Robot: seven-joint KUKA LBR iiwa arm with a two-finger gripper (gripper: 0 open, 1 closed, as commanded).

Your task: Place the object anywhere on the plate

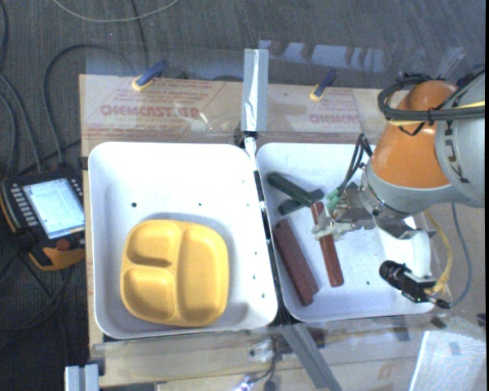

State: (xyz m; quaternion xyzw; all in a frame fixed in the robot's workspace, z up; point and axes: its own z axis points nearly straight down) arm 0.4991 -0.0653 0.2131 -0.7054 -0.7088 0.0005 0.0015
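We are hovering the tool point(330, 222), whose opening we cannot tell, over the upper end of the reddish-brown stick point(329, 251) lying in the right bin point(367, 296), and we are needing a centred, square grip before carrying it to the yellow plate point(176, 270).

One fixed camera looks down from above the desk point(98, 104) at a slant, far enough to take in the left bin point(106, 177) and right bin point(367, 296) whole, with floor beyond the desk's far edge.
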